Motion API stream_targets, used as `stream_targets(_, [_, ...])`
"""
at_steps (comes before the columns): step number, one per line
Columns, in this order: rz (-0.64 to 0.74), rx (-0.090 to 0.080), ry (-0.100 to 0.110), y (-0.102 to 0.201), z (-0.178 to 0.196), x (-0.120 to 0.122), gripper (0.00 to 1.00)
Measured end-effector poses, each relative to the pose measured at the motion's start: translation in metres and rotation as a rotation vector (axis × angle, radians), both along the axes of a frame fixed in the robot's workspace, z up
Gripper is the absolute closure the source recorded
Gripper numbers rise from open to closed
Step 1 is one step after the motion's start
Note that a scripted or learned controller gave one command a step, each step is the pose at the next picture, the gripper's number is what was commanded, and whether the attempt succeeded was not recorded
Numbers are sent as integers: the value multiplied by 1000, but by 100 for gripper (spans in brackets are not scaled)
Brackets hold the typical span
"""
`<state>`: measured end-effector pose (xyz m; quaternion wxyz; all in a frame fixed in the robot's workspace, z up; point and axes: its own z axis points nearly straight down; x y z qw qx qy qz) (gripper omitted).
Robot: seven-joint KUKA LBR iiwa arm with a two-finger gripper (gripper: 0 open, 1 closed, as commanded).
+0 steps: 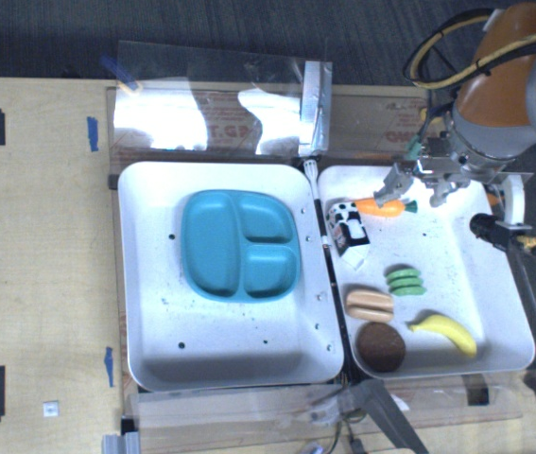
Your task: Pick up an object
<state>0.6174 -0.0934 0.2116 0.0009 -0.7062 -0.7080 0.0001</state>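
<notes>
One fixed overhead camera, slanted down over both white bins [145, 282].

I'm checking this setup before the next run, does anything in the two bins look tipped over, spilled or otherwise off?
Little stands out. The black-and-white cow-patterned carton lies tilted against the left wall of the right white bin rather than standing. The blue divided plastic tray sits slightly askew in the left white bin. Dark specks dot both bin floors. Nothing looks broken.

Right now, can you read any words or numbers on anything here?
No text here is clear enough to read.
Cardboard behind the bins: reddish printed letters, too blurred and washed out by glare to read.
Black-and-white carton in the right bin: a cow-spot pattern, any writing too small to read.
</notes>
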Motion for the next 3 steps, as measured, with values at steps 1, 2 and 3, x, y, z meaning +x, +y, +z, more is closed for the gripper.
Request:
stream_targets(1, [-135,-2,-6,-7,48,7,0])
stream_targets(2, [9,0,1,37,22,-57,0])
stream_targets(3, [201,0,4,-7,-64,-64,0])
